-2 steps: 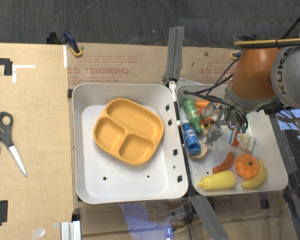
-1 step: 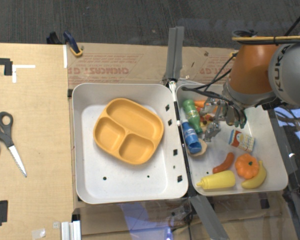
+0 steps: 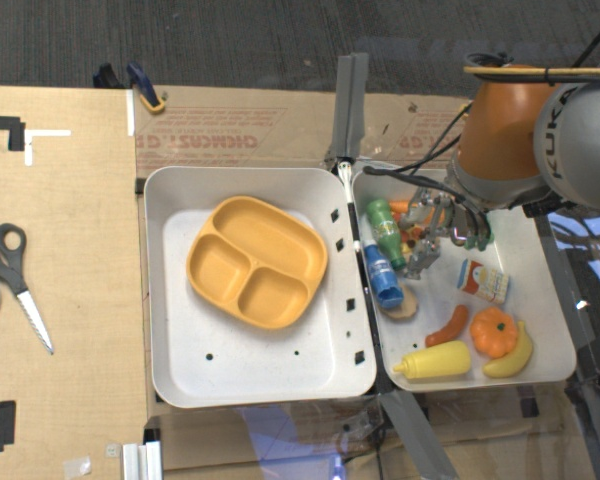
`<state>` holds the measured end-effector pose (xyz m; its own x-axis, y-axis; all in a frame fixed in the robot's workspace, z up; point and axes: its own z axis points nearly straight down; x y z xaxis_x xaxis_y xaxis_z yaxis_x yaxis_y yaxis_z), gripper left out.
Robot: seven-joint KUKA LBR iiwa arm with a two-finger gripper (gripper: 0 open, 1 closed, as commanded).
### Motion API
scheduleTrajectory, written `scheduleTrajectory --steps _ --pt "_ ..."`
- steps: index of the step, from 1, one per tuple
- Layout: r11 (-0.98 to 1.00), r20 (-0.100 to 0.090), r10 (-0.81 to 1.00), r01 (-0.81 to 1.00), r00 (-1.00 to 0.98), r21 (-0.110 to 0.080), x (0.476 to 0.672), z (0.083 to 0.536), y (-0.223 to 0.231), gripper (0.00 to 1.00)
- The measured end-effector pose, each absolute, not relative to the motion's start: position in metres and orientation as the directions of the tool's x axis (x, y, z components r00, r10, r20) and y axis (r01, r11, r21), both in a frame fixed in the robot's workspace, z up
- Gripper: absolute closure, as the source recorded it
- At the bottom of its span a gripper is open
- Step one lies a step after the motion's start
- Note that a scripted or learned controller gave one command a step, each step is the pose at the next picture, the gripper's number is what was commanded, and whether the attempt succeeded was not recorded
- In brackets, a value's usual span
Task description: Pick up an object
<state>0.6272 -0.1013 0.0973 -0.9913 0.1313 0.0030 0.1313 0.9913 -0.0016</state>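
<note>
While the gripper (image 3: 427,238) hangs low in the right bin (image 3: 552,268), its fingers apparently parted and empty, it should centre over the nearby green bottle (image 3: 384,224) beside the blue bottle (image 3: 382,276) before closing squarely.

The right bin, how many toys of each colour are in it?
Green: 1, green plastic bottle
Blue: 1, blue plastic bottle
Yellow: 2, yellow squeeze bottle, yellow banana
Orange: 2, orange sausage, round orange fruit
White: 1, small white carton
Tan: 1, tan disc
Total: 8
</note>
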Motion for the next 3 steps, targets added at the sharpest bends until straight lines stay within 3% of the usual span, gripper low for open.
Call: scheduleTrajectory --steps 1,2,3 --pt "0.977 -0.006 0.211 0.211 -0.977 0.001 0.643 0.094 -0.094 0.0" --pt "0.922 0.004 0.388 0.388 -0.922 0.0 0.648 0.092 -0.097 0.0" --pt "0.923 -0.008 0.385 0.385 -0.923 0.001 0.651 0.103 -0.098 1.0"
